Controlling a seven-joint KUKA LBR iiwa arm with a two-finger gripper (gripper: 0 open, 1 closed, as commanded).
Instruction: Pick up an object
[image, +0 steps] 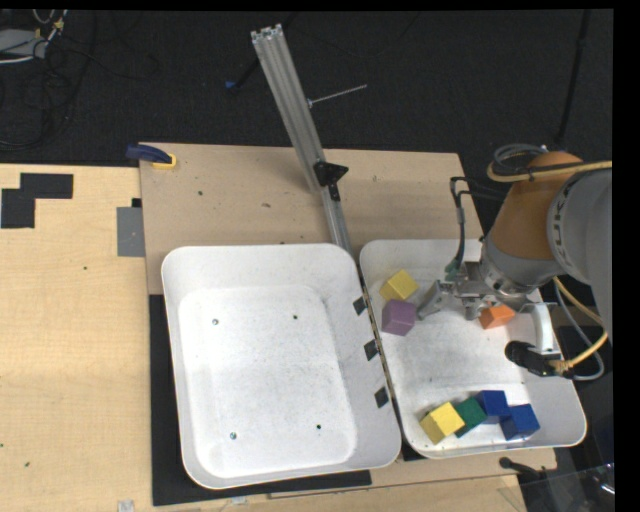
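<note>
I'm watching the gripper (470, 300) hanging low over the right bin (570, 425), the grey arm (585, 235) with its orange band (520, 215) reaching in from the right. How far the claw is standing open I cannot tell from this angle (the wrist is covering most of it), and I'm seeing nothing clamped in it. An orange block (495, 317) is lying just beside the claw, on its right. To its left, a yellow cube (399, 286) and a purple cube (399, 317) are sitting close together. Well below the claw, near the bin's front edge, a yellow block (441, 422), a green block (470, 412) and two blue blocks (508, 413) are clustering. The left bin (190, 270) is lying well off to the claw's left.
</note>
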